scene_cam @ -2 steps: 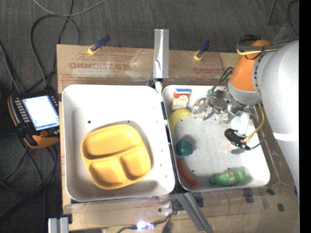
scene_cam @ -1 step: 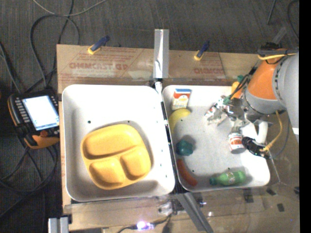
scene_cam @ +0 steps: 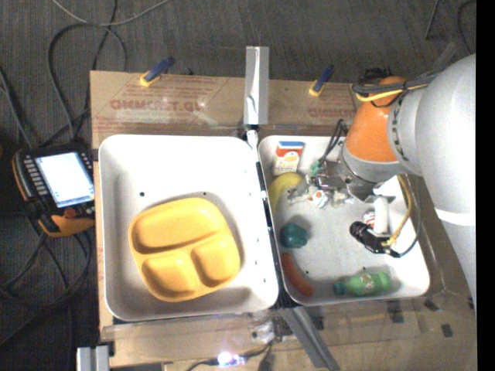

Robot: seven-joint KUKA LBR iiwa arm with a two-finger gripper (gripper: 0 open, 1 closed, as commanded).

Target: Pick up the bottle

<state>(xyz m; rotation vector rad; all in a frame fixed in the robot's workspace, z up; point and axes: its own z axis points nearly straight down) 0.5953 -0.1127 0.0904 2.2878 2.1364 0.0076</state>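
Note:
The green bottle (scene_cam: pixel 363 284) lies on its side near the front edge of the right bin (scene_cam: pixel 410 273). My gripper (scene_cam: pixel 318 189) hangs over the upper middle of that bin, well behind the bottle and close to a yellow fruit (scene_cam: pixel 283 186). Nothing from the bin shows between its tips, and their spacing is too cluttered to read. The grey arm with its orange band (scene_cam: pixel 374 134) reaches in from the right.
In the right bin also lie a small carton (scene_cam: pixel 288 157) at the back, a teal round object (scene_cam: pixel 294 235) and an orange-red piece (scene_cam: pixel 296 275) at front left. The left bin (scene_cam: pixel 116 230) holds a yellow compartment tray (scene_cam: pixel 186 247). A black cable (scene_cam: pixel 371 236) dangles beside the wrist.

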